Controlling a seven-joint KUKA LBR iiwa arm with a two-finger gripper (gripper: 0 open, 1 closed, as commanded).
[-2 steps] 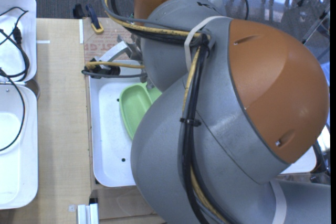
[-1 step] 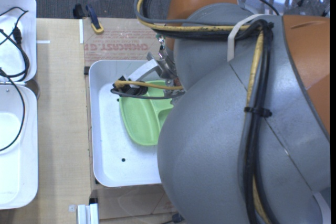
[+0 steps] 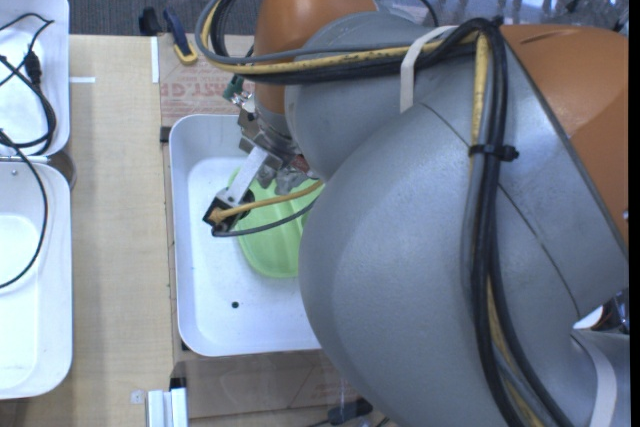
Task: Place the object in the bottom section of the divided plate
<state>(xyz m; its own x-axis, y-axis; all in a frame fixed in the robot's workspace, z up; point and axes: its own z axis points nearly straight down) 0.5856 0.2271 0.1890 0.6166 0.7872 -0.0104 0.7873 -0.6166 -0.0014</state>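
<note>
The gripper (image 3: 281, 175) hung over the plate (image 3: 270, 237) in the bin (image 3: 186, 250) at centre frame (its grip could not be told), so placing looked undone.

Fixed overhead view, slanted down — bin (image 3: 210, 307) near

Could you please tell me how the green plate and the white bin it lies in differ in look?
The plate is pale green; the bin is white. The plate's visible edge is curved, while the bin has straight walls with rounded corners. The plate is the smaller, lying inside the bin. Both are partly hidden under the arm.
</note>
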